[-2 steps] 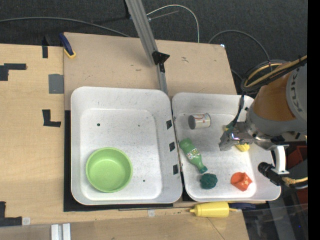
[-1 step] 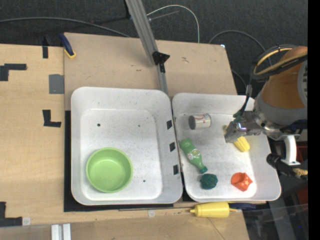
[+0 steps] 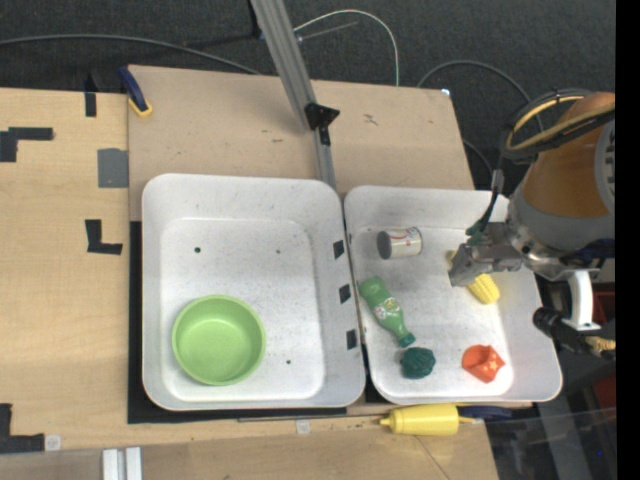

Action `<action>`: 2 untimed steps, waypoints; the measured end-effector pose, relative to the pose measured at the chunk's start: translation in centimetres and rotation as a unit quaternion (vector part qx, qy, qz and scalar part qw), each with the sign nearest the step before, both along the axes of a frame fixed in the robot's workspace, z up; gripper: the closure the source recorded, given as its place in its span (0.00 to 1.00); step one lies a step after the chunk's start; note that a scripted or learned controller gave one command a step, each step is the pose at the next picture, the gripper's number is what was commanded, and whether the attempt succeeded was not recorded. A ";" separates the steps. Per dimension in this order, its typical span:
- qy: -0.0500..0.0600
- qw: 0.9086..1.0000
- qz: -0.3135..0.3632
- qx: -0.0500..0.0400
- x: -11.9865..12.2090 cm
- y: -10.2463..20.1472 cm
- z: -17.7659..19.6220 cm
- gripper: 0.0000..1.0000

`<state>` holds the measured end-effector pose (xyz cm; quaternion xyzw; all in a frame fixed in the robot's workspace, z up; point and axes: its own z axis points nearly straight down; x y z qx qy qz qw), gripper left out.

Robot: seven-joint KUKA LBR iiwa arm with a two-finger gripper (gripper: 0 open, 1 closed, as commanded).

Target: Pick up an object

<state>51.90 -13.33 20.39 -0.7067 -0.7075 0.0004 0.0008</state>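
1. Yellow block (image 3: 485, 289) is the thing we take the task to be about; it lies in the right bin (image 3: 440, 200), toward that bin's right wall.
2. We see the gripper (image 3: 474, 267) low over the right bin, touching or just above the block's upper left edge.
3. We cannot tell how the tool stands or whether it has hold of anything, since the wrist hides its tip.
4. We judge the step in hand to be the reach and descent onto the block, with the lift not yet done.
5. Also in the right bin we see a small can (image 3: 400, 242) to the block's left, a green bottle (image 3: 386, 310) farther left and lower, a dark green lump (image 3: 417, 362) below that, and a red piece (image 3: 483, 362) straight below the block.
6. We think the next move calls for a firm close around the block, then a straight lift clear of the bin's wall.
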 end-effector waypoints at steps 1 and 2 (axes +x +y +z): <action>0.000 1.000 0.003 0.001 0.9 5.5 -0.1 1.00; 0.000 1.000 0.003 0.001 3.0 10.4 -0.8 1.00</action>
